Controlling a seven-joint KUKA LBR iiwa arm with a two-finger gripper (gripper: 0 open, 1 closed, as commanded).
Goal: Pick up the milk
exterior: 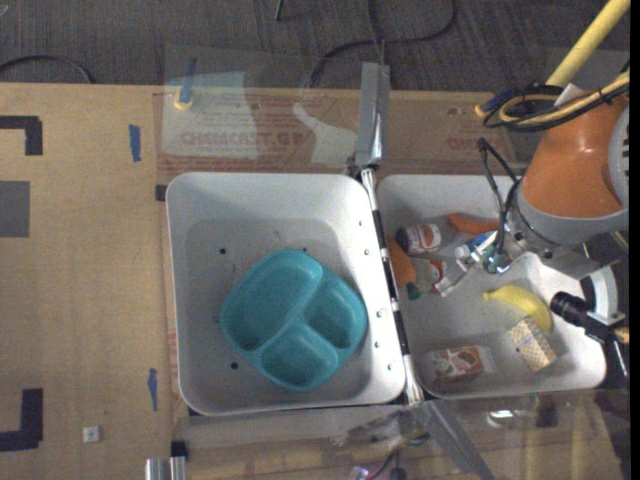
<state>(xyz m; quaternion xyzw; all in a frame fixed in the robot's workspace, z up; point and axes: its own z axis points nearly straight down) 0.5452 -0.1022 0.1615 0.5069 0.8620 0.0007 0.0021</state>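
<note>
Milk carton (pixel 460 362) lies flat in right bin (pixel 590 373), near front wall, left of banana (pixel 520 305). Gripper (pixel 478 264) hovers well behind carton, over cans. Jaws' state: cannot tell. Pick not yet begun.

Position: the camera sat fixed above the bench (pixel 80 268), fairly high up.
Facing: it looked down at a slant, with floor behind the bench's far edge.
Coverage: both white bins, the left bin (pixel 190 298) and right bin (pixel 590 368), lay mid-frame.
Arm: the arm (pixel 575 163) entered from the bench's right side.
</note>
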